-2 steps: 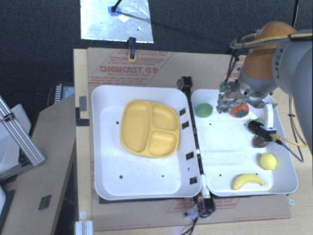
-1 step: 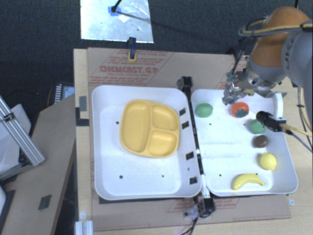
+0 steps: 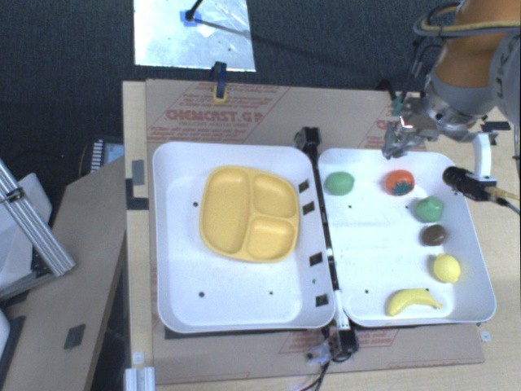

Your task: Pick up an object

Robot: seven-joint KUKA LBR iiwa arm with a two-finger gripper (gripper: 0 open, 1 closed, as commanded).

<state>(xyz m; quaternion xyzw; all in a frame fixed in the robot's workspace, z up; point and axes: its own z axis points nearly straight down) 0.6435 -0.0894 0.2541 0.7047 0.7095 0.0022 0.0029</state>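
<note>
Bench: left bin (image 3: 175, 300) with yellow tray (image 3: 248, 213), right bin (image 3: 476, 300) with fruit; gripper (image 3: 396, 147) unclear.

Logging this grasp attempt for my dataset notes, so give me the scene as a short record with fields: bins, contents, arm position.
left bin: holds a yellow divided plate
right bin: green ball, orange-red fruit, green fruit, brown item, lemon, banana
end effector: over the right bin's far edge, just above the orange-red fruit
held: nothing visibly gripped
</note>
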